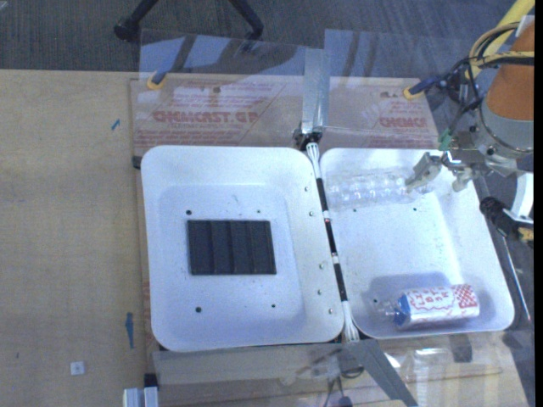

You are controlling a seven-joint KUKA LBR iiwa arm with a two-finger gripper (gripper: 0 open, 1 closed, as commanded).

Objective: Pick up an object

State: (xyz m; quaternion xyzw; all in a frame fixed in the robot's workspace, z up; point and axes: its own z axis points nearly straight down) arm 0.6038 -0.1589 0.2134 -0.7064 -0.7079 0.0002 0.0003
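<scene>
A clear plastic bottle lies on its side along the far wall of the right bin. A red-and-white patterned tube lies near that bin's front edge. A black ribbed slab rests flat in the middle of the left bin. My gripper hangs over the far right part of the right bin, open, with nothing between its fingers. Its left finger is close to the clear bottle's right end; I cannot tell whether they touch.
A metal divider with cables runs between the two bins. Clear plastic sheets stand behind the bins. The grey arm with its orange band and cables comes in at the upper right. Bare wooden bench lies to the left.
</scene>
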